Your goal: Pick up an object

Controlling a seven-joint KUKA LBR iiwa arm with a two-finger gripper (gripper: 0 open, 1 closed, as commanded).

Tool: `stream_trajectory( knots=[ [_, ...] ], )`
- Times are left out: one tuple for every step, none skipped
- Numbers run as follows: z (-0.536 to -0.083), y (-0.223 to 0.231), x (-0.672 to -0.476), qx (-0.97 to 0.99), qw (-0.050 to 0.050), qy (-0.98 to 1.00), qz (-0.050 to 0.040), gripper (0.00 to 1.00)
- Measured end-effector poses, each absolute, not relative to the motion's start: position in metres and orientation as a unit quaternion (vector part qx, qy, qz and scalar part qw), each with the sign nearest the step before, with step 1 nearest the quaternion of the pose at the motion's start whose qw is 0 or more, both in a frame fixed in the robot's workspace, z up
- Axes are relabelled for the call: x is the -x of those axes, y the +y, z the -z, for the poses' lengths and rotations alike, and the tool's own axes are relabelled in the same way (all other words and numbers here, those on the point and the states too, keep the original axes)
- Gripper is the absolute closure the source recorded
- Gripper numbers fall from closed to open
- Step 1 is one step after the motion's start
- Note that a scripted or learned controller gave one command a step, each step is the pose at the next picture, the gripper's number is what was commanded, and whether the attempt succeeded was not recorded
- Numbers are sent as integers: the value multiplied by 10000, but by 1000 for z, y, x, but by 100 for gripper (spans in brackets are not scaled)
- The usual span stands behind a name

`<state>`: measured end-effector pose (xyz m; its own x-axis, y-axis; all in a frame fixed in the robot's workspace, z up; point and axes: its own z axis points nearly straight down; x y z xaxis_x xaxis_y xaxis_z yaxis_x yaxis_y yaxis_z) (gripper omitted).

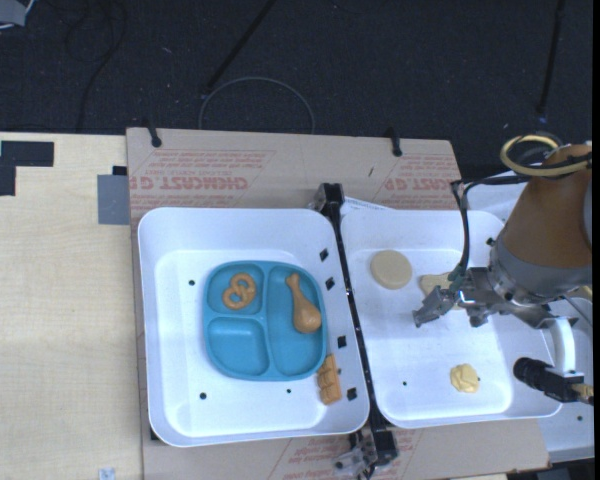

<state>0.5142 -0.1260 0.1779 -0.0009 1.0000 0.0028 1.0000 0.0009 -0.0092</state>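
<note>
The gripper (442,305) hangs low over the right bin (420,408), about midway along it and toward its right wall; its dark fingers reach out to the view's left. Whether they are apart or together I cannot tell, as they merge into one dark shape. A small pale piece (432,284) lies just at their upper side, partly hidden, with too little of it visible to name it or to see if it is held.

The arm (545,233) comes in over the bin's right wall, orange band uppermost, its wrist bent down and leftward toward the bin floor.

On that floor, a round, flat, cream-coloured cookie (390,269) lies near the left wall in the far half, with no long axis to speak of. A small lumpy yellow piece (465,378) sits near the near right corner, well apart from the fingers.

In the left bin (165,398), a blue divided plate (263,320) holds a pretzel (240,291) in its far left compartment and a toy drumstick (302,304) in the right one, its long axis running far to near, thick end nearer. A knobbly orange piece (328,379) lies off the plate near the near right corner.
</note>
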Motion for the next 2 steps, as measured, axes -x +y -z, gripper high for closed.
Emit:
stream_trajectory(
  knots=[
    [-113, -124, -514, 7072, 45, -7070, -25, 0],
    [-86, -123, -514, 7074, 21, -7068, -11, 0]
  ],
)
